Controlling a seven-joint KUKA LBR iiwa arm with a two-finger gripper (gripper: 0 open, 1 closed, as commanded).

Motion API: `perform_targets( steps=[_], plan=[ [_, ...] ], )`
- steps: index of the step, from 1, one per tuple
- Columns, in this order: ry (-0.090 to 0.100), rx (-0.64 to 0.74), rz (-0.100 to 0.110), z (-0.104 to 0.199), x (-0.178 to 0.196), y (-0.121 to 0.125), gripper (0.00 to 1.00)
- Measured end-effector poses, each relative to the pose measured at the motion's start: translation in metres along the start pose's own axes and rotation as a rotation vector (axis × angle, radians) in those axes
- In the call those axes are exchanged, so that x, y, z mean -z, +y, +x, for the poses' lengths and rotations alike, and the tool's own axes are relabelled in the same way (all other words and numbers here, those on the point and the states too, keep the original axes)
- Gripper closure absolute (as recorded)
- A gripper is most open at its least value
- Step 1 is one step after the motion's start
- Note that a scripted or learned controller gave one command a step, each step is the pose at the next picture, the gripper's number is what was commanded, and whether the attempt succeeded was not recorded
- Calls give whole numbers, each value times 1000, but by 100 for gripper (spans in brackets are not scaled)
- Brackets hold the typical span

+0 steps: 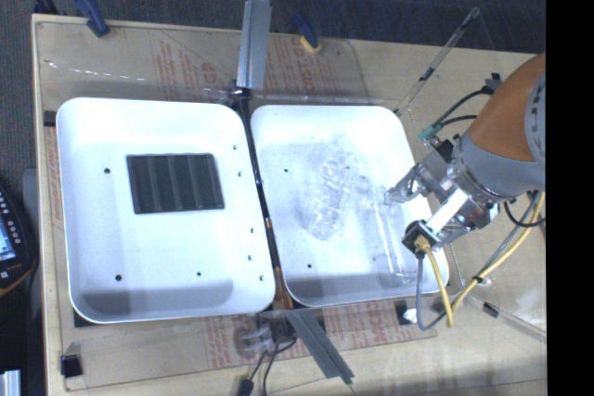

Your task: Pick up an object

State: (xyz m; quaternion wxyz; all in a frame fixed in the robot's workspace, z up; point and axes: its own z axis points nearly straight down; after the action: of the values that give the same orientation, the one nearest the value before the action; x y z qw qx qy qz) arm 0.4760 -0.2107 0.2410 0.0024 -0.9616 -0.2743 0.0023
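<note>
Since clear plastic bottle (330,190) lies mid right bin (278,199), gripper (408,213) at rim risks missing; finger state unclear.

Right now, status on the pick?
Gripper over right white bin's right edge, nothing seen between fingers. Clear crinkled plastic bottle lies mid-bin, untouched. Dark ribbed rectangular block sits in left white bin.
</note>
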Motion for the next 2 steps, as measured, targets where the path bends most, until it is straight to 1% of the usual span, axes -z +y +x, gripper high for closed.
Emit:
perform_targets(
  steps=[1, 2],
  plan=[
    [0, 249, 0, 1, -71, 0, 0],
    [2, 38, -3, 87, -12, -20, 0]
  ],
)
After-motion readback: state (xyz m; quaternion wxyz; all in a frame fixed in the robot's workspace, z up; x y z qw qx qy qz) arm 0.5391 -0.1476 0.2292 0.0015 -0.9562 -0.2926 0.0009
